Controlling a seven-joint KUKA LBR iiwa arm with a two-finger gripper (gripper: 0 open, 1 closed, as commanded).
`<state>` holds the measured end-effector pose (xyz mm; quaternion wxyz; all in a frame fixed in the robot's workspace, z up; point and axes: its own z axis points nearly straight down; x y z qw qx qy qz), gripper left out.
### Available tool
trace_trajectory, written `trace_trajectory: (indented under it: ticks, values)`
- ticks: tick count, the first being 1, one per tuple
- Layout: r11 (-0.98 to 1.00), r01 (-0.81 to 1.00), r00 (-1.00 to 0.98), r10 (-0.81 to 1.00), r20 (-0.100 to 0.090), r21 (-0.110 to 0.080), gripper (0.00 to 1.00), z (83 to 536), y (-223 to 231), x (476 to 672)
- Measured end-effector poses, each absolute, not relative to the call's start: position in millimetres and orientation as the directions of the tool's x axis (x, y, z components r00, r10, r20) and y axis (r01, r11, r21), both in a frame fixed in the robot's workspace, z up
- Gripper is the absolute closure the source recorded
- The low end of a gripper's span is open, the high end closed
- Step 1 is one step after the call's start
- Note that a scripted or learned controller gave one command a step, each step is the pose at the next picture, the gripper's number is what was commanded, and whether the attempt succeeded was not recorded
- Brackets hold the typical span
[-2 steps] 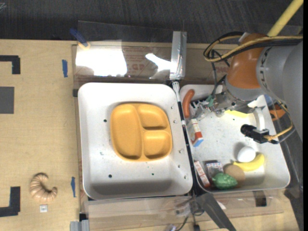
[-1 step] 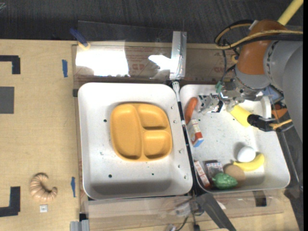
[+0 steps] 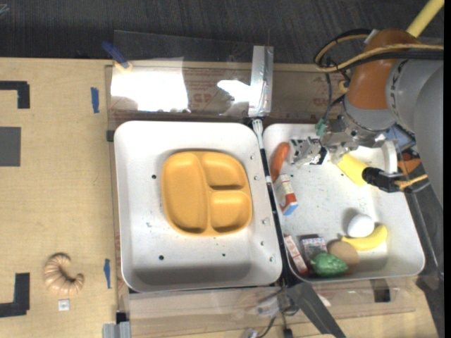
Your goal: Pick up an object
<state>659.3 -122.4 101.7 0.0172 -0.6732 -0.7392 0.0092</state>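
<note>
My gripper (image 3: 309, 152) hangs over the upper left part of the right bin (image 3: 412, 259), its fingers apart and nothing between them. Just to its left lies an orange carrot-like piece (image 3: 280, 156), with a small red and white carton (image 3: 285, 194) below that. A yellow block (image 3: 350, 167) lies to the gripper's right. Along the bin's near side sit a white egg (image 3: 360, 225), a banana (image 3: 371, 239), a brown lump (image 3: 341, 249), a green item (image 3: 328, 264) and a dark packet (image 3: 310, 245).
The left bin (image 3: 134, 189) holds an orange divided tray (image 3: 206, 191). A tan croissant-shaped toy (image 3: 63, 273) lies on the bench at the far left. The divider between the bins (image 3: 266, 189) runs close to the carrot. Cables and the arm crowd the upper right.
</note>
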Motion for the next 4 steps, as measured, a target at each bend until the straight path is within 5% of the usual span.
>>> trace_trajectory:
  ticks: [1,2,3,4]
  values:
    - [0.074,0.996,-0.075,0.997,-0.005,-0.047,0.00,91.9,-112.2,657.4]
    - [0.415,0.910,-0.415,0.910,0.007,-0.022,0.00,112.4,-115.0,660.8]
    - [0.390,0.921,-0.390,0.921,-0.004,0.003,0.00,134.1,-176.4,647.9]
    - [0.393,0.920,-0.392,0.920,-0.006,0.009,1.00,145.3,-173.8,650.0]
